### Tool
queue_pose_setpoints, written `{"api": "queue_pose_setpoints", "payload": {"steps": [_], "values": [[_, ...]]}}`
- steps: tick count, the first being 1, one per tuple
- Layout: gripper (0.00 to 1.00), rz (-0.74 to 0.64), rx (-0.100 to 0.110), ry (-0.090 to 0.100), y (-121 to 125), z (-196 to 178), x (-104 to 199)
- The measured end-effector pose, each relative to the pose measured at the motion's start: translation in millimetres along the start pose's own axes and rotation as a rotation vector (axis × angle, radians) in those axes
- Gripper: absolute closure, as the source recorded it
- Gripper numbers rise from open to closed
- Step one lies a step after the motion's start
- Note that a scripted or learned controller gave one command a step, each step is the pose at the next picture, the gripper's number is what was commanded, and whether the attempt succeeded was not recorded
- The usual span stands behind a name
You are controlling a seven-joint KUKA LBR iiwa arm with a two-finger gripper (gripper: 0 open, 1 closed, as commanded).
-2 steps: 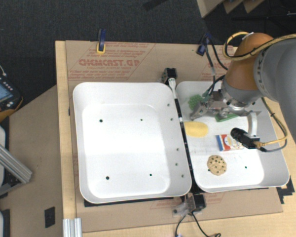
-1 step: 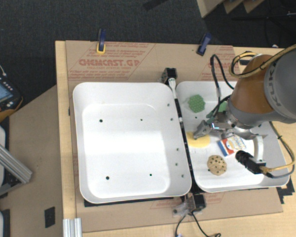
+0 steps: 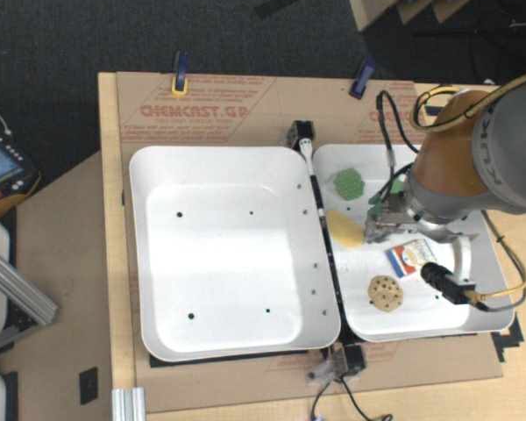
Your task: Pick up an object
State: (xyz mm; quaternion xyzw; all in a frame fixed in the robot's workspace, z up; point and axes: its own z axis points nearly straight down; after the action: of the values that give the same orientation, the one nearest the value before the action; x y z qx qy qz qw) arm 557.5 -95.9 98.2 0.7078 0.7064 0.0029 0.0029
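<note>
Currently the gripper (image 3: 374,226) is positioned beside the yellow object (image 3: 344,229) in the right bin (image 3: 421,325). Its open-or-closed state cannot be told. A centred, vertical descent is advised.

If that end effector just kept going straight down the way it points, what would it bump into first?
Probably the yellow object in the right bin: the end effector points down right beside it. Depth is unclear, so it might meet the bin floor instead.

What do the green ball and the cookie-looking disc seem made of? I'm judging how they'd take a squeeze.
The green ball looks like soft rubber or plastic, matte, with a bumpy surface. The cookie-looking disc is tan with dark specks and a rough look, probably a foam or plastic replica; the view leaves that open.
</note>
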Motion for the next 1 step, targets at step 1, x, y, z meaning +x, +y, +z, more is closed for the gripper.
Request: {"api": "queue_pose_setpoints", "payload": {"steps": [1], "values": [[1.00, -0.011, -0.011, 0.004, 2.5, -185.8, 86.9]]}}
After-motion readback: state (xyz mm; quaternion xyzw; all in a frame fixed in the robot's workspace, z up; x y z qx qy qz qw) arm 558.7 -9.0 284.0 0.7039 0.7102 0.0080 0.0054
